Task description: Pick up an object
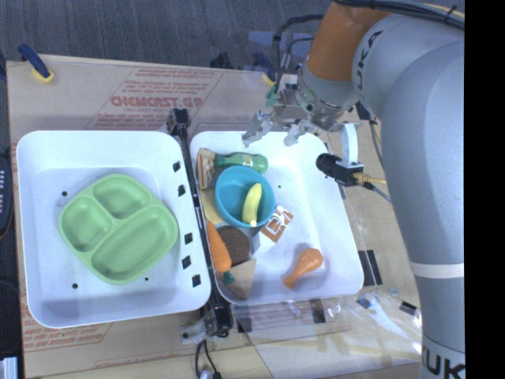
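Risk, judged: crowded pile at 9 o'clock of right bin (335,212); descent there likely to strike blue bowl (237,196) rim or nudge banana (252,203), green bottle (241,163), carrot (219,249) without capture. Easier candidate: orange drumstick toy (302,266), alone at 5 o'clock. Gripper (273,129) at 12 o'clock over bin's far rim, fingers spread, pinching nothing, wrist tilted toward 9 o'clock. Left bin (35,212): green divided plate (118,227).

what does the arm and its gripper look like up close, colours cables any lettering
The arm is bulky, rounded and light grey, with an orange band above the wrist and dark KUKA lettering on its casing. Black cables loop over the band. The gripper is a small silvery metal assembly ending in two thin pale fingers.
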Action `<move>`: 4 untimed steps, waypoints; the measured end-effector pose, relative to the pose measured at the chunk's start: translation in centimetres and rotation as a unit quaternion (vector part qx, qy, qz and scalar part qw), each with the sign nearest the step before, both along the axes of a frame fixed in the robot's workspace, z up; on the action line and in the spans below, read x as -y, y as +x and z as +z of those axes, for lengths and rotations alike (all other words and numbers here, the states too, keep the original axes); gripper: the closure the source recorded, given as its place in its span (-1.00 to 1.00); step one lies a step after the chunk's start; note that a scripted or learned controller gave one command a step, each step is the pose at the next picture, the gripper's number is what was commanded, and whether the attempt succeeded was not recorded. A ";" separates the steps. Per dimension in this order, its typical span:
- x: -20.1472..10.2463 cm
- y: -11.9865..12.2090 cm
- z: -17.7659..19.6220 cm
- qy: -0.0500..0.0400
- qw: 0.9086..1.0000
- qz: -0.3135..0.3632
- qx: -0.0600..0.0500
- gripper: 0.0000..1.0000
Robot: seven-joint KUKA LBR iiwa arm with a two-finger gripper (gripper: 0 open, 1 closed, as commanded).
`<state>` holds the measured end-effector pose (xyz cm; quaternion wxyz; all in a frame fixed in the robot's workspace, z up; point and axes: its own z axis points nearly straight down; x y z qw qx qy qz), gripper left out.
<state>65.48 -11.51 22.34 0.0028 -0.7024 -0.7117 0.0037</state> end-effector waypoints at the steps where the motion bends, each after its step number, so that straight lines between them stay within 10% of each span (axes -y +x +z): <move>1: 1.4 -4.1 -13.1 0.000 0.989 -0.146 0.002 -1.00; 2: 1.3 -4.0 -12.0 0.000 0.990 -0.142 0.000 1.00; 3: 2.8 -6.1 -6.6 -0.003 0.984 -0.180 0.001 1.00; 4: 1.3 -12.4 -11.1 -0.001 0.960 -0.279 0.037 1.00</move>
